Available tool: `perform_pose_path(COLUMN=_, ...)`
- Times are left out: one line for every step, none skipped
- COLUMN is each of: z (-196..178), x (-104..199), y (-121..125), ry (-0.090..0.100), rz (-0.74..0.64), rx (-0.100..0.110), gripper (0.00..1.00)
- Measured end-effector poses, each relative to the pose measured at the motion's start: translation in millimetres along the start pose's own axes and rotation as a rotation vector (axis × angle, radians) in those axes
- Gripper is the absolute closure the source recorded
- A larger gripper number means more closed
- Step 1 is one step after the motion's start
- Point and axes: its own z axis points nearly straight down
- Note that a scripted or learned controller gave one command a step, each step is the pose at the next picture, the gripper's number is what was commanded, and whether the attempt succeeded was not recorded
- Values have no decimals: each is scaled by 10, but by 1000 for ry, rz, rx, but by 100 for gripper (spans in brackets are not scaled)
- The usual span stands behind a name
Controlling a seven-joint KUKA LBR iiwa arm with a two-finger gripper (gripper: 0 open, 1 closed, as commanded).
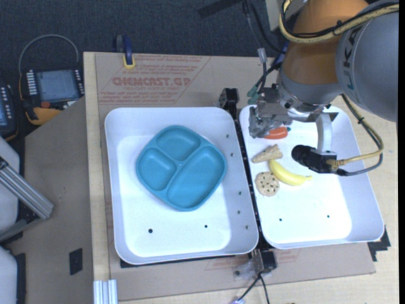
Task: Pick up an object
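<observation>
The gripper (264, 124) sits low in the right bin (354, 227), at its upper left corner, right over a small orange piece (277, 132); how it is set cannot be told from here. A cracker (267, 154), banana (288, 173) and cookie (267, 183) lie just below. The risk: the orange piece lies close to the wall, so the grasp may slip off or nudge it away.

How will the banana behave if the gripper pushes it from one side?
The banana is curved and lies flat, so it would probably pivot or slide rather than roll. It looks like smooth toy plastic, likely light and slippery. Its end lies near the cookie, which it may nudge.
</observation>
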Motion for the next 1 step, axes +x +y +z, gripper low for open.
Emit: perform_pose_path(z=25, x=593, y=155, ry=1, rz=-1, rx=0, gripper=100)
